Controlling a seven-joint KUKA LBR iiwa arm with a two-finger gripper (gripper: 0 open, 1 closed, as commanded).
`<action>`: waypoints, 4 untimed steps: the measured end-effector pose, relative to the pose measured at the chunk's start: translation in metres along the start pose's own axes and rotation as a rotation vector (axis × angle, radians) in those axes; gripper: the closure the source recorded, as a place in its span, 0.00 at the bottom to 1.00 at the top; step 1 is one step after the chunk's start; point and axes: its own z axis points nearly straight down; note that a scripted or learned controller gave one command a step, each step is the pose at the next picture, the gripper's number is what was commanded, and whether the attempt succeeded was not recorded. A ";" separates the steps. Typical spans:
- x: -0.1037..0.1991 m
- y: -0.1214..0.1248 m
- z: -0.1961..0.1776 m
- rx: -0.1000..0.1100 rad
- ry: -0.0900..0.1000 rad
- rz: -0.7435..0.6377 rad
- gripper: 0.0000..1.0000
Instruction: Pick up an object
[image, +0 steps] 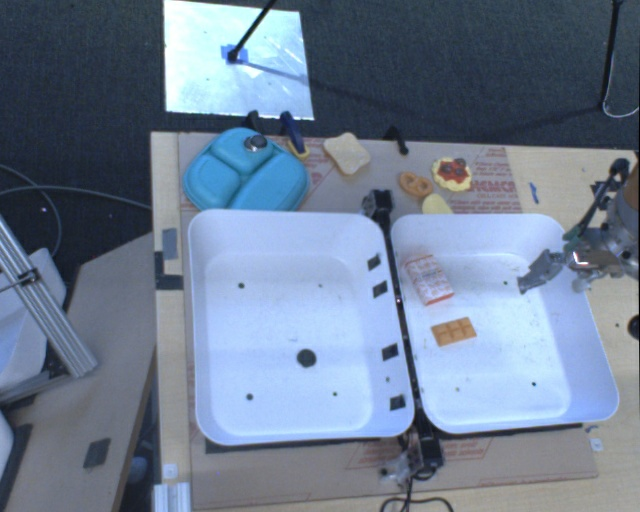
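In the right bin (560, 395) a small pink and white box (427, 278) lies near the left wall. An orange waffle-like piece (453, 331) lies flat just in front of it. A small dark round object (306, 357) rests on the floor of the left bin (215, 300). My gripper (530, 280) hangs over the right bin's far right part, reaching in from the right edge. It is about a hand's width to the right of the pink box, and nothing shows in it.
Behind the bins on the cardboard lie a blue divided plate (245, 172), a toast slice (346, 153), an orange toy food (416, 183), a round red and yellow piece (452, 173) and a pale yellow piece (436, 205). Black clips line the wall between the bins.
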 end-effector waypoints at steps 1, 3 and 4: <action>-0.012 -0.063 0.116 0.013 0.004 0.006 0.00; 0.064 -0.057 0.109 0.001 0.005 -0.009 0.00; 0.058 -0.057 0.098 -0.003 0.000 -0.001 1.00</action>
